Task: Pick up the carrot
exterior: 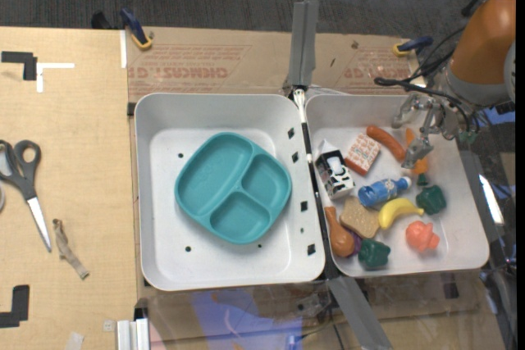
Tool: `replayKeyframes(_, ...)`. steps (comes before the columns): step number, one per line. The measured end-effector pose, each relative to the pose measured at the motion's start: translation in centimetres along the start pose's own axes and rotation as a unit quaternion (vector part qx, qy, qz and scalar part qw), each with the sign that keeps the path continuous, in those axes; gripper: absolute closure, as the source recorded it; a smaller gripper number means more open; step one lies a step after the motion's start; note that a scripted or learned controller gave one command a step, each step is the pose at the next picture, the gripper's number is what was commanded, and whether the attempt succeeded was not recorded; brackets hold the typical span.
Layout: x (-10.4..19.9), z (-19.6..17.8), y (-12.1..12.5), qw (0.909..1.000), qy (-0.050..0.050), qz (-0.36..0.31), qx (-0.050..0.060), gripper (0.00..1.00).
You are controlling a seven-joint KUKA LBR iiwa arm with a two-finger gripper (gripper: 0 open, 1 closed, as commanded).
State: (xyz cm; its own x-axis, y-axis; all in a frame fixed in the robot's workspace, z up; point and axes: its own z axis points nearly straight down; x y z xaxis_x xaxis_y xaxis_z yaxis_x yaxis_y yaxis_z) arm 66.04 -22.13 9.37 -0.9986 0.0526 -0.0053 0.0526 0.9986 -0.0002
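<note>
The carrot (422,167) looks to be the small orange piece with a green end, lying near the right wall of the right bin (472,201). The gripper (417,147) partly covers it. The gripper hangs right over the carrot's upper end, at or just above it, and I cannot tell whether it touches. Nothing shows as lifted. The arm comes in from the upper right, its orange band (484,37) above the wrist.
Beside the gripper on the left lie a long orange-red sausage-like piece (385,141) and a red-white packet (362,152). Below are a blue bottle (382,192), banana (399,211), green pepper (431,198) and several other toys. The left bin holds a teal divided plate (234,187).
</note>
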Motion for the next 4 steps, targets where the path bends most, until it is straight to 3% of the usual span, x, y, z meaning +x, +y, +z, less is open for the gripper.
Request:
replayKeyframes(1,-0.3,-1.3,0.0,1.0,-0.005,-0.001,0.001,1.0)
replayKeyframes(2,9.6,0.1,-0.6,0.9952,0.001,-0.098,0.0,1.0)
replayKeyframes(3,9.6,0.1,-0.6,0.9951,0.001,-0.098,0.0,0.0)
replayKeyframes(4,6.2,0.0,-0.3,0.9999,0.0,0.012,0.0,0.0)
